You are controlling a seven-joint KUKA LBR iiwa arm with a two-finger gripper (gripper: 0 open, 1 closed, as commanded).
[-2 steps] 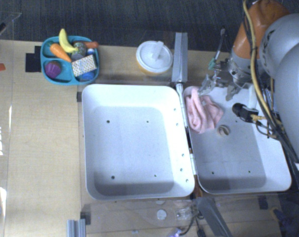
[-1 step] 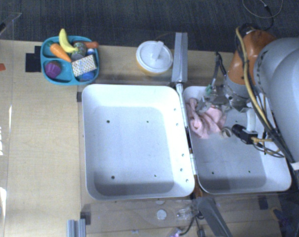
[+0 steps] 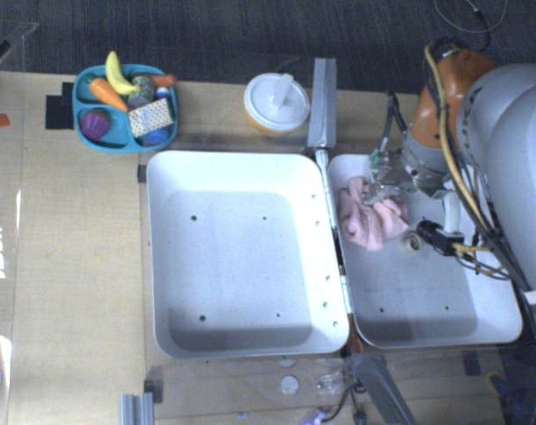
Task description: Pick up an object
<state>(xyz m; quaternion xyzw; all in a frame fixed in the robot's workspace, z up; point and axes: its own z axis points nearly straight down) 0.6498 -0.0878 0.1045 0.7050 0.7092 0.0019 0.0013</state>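
A crumpled pink cloth (image 3: 371, 220) lies in the right white bin (image 3: 427, 312), at its far left near the dividing wall. My gripper (image 3: 380, 187) is down at the cloth's upper right edge and touches or overlaps it there. The grey arm with its orange band comes in from the right and covers the bin's right side. The cloth still rests on the bin floor.
The left white bin (image 3: 241, 255) sits beside the right one, with a metal bar (image 3: 322, 104) at the back between them. Behind the bins are a white lidded cup (image 3: 276, 102) and a blue tray of toy food (image 3: 126, 106). Cables hang off the arm.
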